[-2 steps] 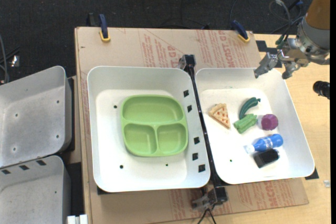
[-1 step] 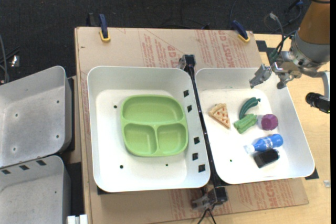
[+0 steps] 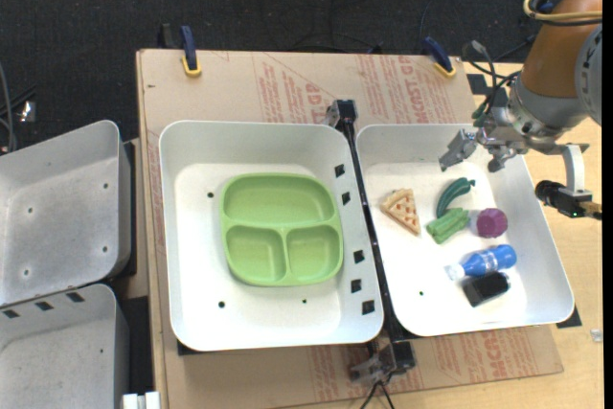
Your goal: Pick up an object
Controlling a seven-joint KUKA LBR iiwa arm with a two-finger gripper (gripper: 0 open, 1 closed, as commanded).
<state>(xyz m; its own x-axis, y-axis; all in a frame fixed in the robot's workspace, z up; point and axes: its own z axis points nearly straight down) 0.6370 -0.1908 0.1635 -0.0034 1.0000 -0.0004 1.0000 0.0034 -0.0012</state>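
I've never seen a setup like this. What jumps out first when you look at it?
The bright green divided plate sits alone in the middle of the left bin. The right bin holds a cluster of small toys: a pizza slice, green vegetables, a purple ball, a blue bottle and a black block. The arm's gripper hangs over that bin's far edge.

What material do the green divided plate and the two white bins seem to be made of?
The green divided plate looks like moulded plastic with a matte finish: even colour, soft rounded edges, no glare. The left bin and the right bin look like thin white plastic or painted metal; their smooth, slightly glossy walls leave this open.
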